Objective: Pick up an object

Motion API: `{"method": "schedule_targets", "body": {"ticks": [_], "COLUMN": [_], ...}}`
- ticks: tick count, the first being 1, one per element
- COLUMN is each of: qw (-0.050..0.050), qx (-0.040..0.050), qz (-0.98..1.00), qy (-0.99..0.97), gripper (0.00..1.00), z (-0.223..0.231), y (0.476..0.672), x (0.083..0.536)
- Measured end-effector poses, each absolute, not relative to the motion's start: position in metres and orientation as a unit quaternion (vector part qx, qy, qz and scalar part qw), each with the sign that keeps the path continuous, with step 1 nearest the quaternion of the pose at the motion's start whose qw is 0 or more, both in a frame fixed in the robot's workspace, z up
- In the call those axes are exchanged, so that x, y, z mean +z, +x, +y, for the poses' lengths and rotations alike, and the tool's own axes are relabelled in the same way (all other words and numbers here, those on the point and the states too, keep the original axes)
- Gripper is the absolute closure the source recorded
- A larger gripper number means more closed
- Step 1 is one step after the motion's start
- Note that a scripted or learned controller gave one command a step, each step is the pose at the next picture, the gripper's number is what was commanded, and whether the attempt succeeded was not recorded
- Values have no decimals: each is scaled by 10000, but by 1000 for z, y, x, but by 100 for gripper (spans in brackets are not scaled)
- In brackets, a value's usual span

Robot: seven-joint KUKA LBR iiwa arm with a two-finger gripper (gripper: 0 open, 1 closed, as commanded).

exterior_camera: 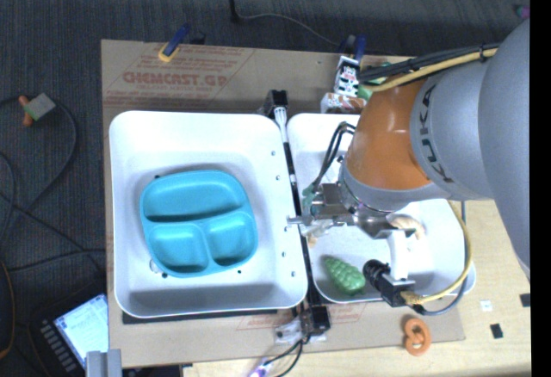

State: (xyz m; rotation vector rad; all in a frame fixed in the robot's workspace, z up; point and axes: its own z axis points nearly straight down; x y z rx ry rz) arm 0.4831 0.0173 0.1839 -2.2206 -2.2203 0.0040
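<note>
My gripper (325,213) hangs low over the left side of the right bin (448,281), close to the wall between the two bins; the arm's orange band and grey body cover most of that bin. A green bumpy object (343,274) lies on the bin floor at the front, just below and to the right of the gripper and apart from it. A pale, peach-tinted object (406,226) peeks out from under the arm on its right side. In the left bin (129,151) rests a blue divided tray (200,222).
A small package (344,84) and a blue clip (174,41) sit on the cardboard behind the bins. An orange ring (417,335) lies on the bench in front of the right bin. A black fitting with a yellow cable (384,278) hangs beside the green object.
</note>
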Motion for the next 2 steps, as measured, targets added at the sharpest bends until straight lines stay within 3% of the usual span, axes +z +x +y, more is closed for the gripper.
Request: {"method": "schedule_targets", "body": {"ticks": [1, 2], "qw": [7, 8], "qx": [9, 9], "qz": [-7070, -7075], "qy": [-7072, -7067], "gripper": [100, 100], "z": [0, 24], "y": [483, 483], "x": [184, 184]}}
